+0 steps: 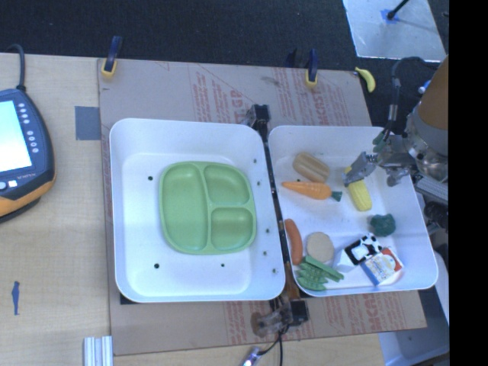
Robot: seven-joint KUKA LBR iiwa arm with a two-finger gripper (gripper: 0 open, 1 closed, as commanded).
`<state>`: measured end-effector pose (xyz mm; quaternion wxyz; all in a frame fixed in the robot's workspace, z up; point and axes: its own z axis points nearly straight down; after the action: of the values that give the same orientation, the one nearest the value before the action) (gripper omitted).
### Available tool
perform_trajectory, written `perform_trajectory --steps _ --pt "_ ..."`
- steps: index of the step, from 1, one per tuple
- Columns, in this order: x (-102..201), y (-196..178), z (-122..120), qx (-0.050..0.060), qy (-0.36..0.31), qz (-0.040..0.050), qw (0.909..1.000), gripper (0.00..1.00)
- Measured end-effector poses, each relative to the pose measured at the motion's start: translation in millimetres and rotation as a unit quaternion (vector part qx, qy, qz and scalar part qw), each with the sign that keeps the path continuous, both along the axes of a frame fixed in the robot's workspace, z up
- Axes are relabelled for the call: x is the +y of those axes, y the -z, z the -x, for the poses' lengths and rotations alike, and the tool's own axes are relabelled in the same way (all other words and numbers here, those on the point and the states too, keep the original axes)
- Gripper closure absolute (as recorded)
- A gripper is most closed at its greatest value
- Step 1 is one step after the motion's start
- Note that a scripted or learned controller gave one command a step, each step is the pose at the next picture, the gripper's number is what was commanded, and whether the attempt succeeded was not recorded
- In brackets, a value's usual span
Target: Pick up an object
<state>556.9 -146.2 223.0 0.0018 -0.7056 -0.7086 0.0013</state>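
Note:
The right bin (pixel 404 284) holds several toy foods: a tan bread roll (pixel 310 166), an orange carrot (pixel 307 191), a yellow corn cob (pixel 360 197), a green broccoli piece (pixel 383 223), a red sausage (pixel 293 240), a round tan cookie (pixel 319 246), green pea pods (pixel 319 271), a black-and-white carton (pixel 364 248) and a red-and-white packet (pixel 385 267). My gripper (pixel 357 171) hangs over the upper right of this bin, just above the corn cob and right of the carrot's tip. I see nothing held in it.
The left bin (pixel 130 273) holds a green divided plate (pixel 207 206). A tablet-like pendant (pixel 19 147) lies at the far left of the bench. Clamps (pixel 111 58) hold the cardboard sheet at the back edge.

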Motion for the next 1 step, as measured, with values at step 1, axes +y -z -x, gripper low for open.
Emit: perform_trajectory --steps 1 --pt "-45.4 119.8 -19.1 0.001 0.0 0.0003 1.0 0.0"
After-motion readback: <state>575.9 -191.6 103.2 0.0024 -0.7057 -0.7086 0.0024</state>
